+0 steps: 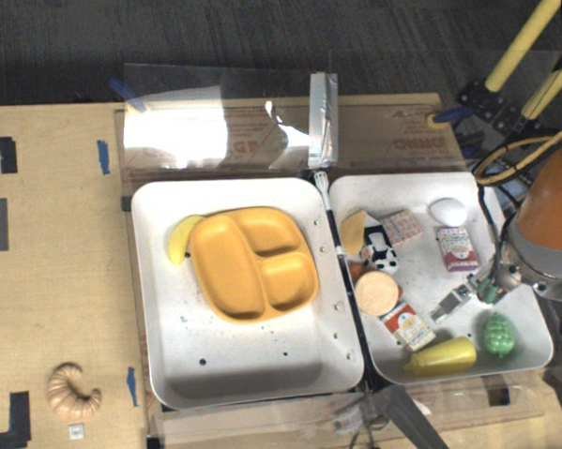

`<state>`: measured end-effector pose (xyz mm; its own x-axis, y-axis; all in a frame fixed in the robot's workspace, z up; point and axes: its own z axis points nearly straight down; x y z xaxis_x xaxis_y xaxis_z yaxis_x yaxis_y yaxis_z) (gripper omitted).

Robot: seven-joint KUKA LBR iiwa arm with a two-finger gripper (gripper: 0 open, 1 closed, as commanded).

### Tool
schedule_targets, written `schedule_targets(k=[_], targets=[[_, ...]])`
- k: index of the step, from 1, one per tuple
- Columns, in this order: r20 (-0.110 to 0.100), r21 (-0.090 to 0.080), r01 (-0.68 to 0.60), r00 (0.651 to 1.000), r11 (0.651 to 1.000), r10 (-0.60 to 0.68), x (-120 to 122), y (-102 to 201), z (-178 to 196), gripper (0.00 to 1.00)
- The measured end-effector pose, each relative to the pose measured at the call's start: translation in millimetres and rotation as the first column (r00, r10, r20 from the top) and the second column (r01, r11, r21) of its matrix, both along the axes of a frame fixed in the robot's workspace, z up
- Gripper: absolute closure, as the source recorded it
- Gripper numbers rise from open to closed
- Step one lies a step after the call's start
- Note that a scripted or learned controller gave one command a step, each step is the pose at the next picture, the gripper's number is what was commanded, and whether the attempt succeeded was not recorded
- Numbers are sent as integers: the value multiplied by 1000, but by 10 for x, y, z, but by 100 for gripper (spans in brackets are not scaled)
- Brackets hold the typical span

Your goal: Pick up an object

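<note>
The right bin [420,188] holds several small items. Among them are a yellow wedge [354,230], a black-and-white cow toy [381,251], a pink packet [402,227], a white round piece [446,209] and a red-and-white carton [456,248]. Nearer the front lie a peach round disc [377,293], a red-and-white packet [409,325], a long yellow piece [444,354] and a green bumpy item [498,335]. My gripper [452,303] reaches in from the right, low over the bin floor between the carton and the green item. Nothing is seen held in it.
The left bin [165,338] carries a yellow divided tray [250,263] with a yellow banana-like piece [179,237] at its left edge. A croissant toy [74,390] lies on the bench at the far left. A clear panel and a grey post [322,118] stand behind the bins.
</note>
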<state>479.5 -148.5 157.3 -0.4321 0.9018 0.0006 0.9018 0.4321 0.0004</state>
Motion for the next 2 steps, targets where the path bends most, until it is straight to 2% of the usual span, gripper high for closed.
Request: schedule_targets(k=[1,2], targets=[[6,3,279,960,960,-279,162,292,-660,0],[19,3,403,915,915,-403,1030,365,-639,0]])
